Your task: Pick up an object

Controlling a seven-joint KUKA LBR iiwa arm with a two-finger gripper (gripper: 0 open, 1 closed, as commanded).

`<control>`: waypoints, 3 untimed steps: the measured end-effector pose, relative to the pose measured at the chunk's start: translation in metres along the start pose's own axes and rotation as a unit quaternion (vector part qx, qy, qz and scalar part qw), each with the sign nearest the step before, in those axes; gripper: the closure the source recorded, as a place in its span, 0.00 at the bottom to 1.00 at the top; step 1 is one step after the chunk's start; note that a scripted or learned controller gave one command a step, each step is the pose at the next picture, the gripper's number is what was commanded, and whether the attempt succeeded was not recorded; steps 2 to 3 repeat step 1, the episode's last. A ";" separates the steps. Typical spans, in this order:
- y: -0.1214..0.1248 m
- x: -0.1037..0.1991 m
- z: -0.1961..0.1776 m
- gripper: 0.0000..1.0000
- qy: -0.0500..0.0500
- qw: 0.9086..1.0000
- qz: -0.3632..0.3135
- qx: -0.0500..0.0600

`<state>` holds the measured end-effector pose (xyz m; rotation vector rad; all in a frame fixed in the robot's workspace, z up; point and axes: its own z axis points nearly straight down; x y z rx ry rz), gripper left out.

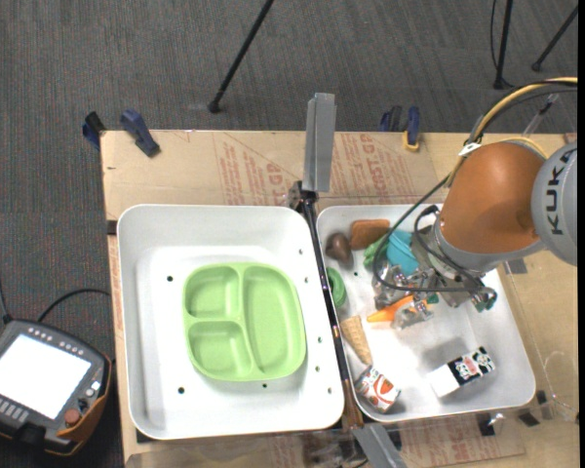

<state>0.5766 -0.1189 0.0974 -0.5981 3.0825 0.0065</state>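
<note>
My gripper (409, 298) hangs low in the right bin (512, 344), under the orange wrist band. Directly beneath it lies an orange carrot-like piece (390, 311), partly covered by the gripper body. A teal cup (402, 250) and a green item (375, 254) sit just behind the gripper. Along the bin's back edge lie a brown bread-like piece (370, 232) and a dark brown lump (339, 249). A waffle cone (357, 337), a red and white can (378, 389) and a white carton (463, 370) lie toward the front.
The left bin (151, 261) holds a green divided plate (244, 320). A green round item (336, 287) rests by the wall between the bins. A tablet (34, 378) lies on the floor at the left. A grey post (320, 154) stands behind the bins.
</note>
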 end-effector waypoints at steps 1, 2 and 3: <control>0.071 0.000 -0.095 1.00 -0.005 1.000 -0.012 0.003; 0.071 0.000 -0.095 1.00 -0.005 1.000 -0.012 0.003; 0.071 0.000 -0.095 1.00 -0.005 1.000 -0.012 0.003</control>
